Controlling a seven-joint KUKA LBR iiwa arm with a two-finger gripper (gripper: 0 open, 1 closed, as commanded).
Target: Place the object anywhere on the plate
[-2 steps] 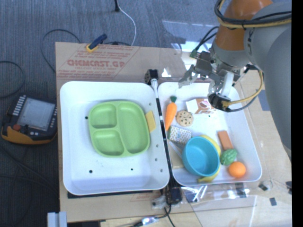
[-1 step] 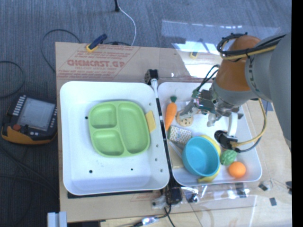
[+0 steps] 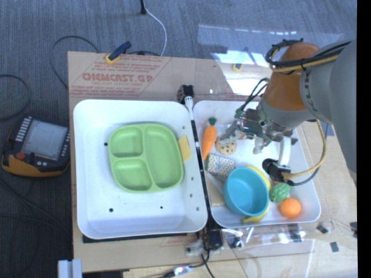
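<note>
Above right bin (image 3: 313,207), gripper (image 3: 250,133), green plate (image 3: 145,157) left

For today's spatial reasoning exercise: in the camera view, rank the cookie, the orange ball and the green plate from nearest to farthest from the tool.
1. Cookie: just left of the tool, in the right bin.
2. Orange ball: that bin's near right corner.
3. Green plate: in the left bin, farthest.
</note>
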